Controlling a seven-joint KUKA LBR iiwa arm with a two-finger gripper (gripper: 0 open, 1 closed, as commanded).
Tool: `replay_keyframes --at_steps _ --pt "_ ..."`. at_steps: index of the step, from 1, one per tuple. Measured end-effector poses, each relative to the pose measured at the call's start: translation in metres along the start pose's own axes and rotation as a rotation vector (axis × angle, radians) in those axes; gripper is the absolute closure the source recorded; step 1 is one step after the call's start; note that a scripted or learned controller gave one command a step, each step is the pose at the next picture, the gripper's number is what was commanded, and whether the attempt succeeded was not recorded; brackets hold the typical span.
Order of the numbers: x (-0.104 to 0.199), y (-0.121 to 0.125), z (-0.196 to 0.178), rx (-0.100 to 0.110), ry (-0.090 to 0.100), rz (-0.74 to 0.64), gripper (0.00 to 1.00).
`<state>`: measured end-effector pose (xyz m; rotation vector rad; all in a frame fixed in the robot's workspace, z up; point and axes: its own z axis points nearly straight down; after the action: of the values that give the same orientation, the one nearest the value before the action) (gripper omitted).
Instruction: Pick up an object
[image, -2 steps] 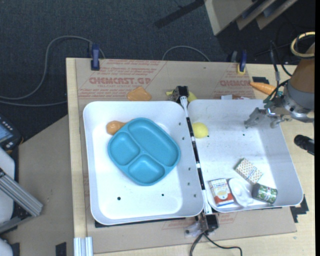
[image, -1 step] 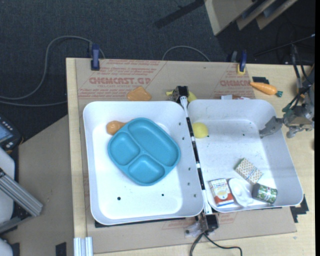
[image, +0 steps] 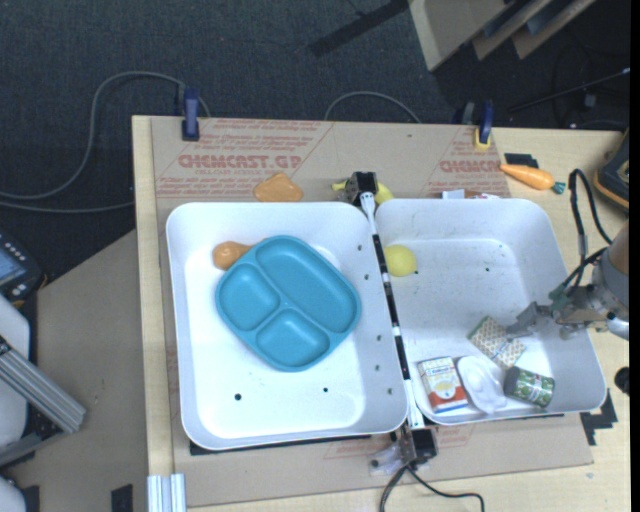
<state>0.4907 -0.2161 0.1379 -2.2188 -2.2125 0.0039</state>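
White plastic bins are sitting side by side on the bench, and the gripper (image: 545, 318) is reaching in at the right edge of the right bin (image: 450, 215), low over its floor. Its grey fingers are pointing left toward the patterned packet (image: 497, 340), and I can't tell how far apart they are standing; nothing is showing between them. So the pick is not yet made, by my reading: the approach is looking mostly done, and the grasp and the lift are both waiting.

Candidates are crowding the near corner of that bin: the packet just beside the fingertips, a green can (image: 529, 386) lying on its side, a crumpled white wrapper (image: 481, 383), and a small red-and-white carton (image: 444, 385) whose print is too small to read. A yellow ball (image: 400, 261) is resting against the bin's left wall, well apart from the arm.

Over in the left bin (image: 200, 330), a blue divided plate (image: 287, 301) is lying with an orange piece (image: 229, 254) at its edge.

Red lettering on the board behind the bins is reading "CHEMCAST GP", as far as I can make out.
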Motion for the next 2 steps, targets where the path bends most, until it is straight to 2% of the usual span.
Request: replay_keyframes --at_steps 1,2 --pt "0.019 -0.012 0.041 -0.004 -0.001 -0.002 0.00" --pt "-0.004 0.045 -0.105 -0.026 -0.013 -0.006 0.00"
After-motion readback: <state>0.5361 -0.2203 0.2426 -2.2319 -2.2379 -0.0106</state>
